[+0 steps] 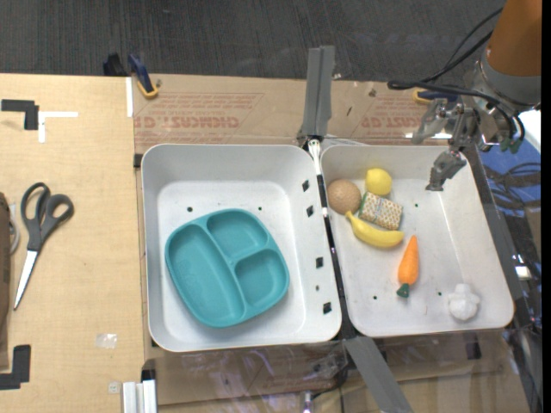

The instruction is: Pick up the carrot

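The orange carrot point(408, 263) lies in the right bin point(482, 231), roughly in its middle, with its green stem end pointing toward the front edge. My gripper point(442, 167) hangs over the bin's far right part, up and to the right of the carrot and well apart from it. Nothing is seen held in it.
Just left of the carrot lie a banana point(375, 233), a yellow-green patterned block point(381, 210), a lemon point(378, 181) and a brown ball point(343, 196). A white lump point(463, 301) sits at the front right corner. The left bin point(155, 196) holds a teal divided plate point(225, 267). Scissors point(36, 227) lie on the bench.
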